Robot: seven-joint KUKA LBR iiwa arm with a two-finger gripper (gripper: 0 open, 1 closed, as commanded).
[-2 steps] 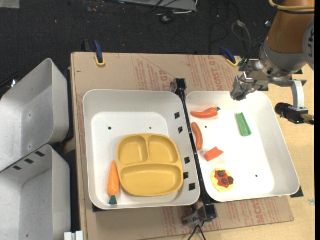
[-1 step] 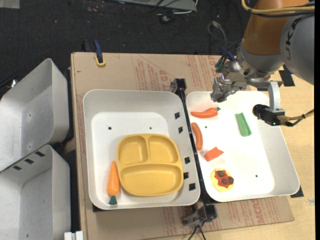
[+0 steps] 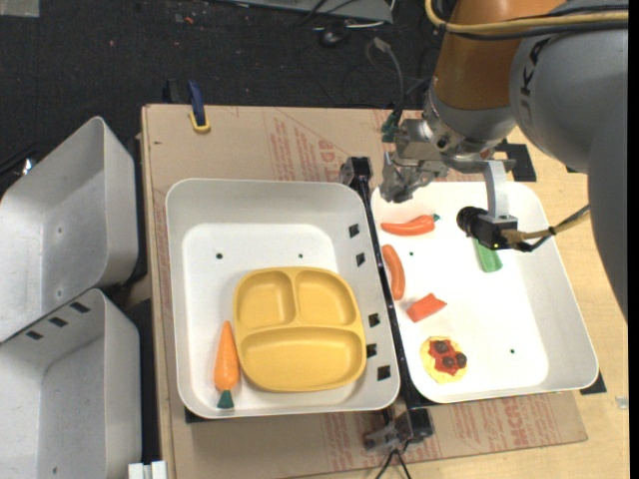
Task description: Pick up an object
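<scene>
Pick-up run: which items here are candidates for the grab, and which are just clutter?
Candidates, right bin, near the gripper:
red chili pepper
sausage
green piece
red wedge
small pizza

Lying about, left bin, far from the gripper:
yellow divided plate
carrot

Whether the gripper holds anything can't be told from this view.

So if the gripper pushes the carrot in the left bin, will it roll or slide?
The carrot looks round and tapered, so it would probably roll, curving toward its thin end. It lies against the yellow plate near the bin wall, which likely blocks it quickly. Its smooth plastic look suggests it could slip from the fingers.
</scene>
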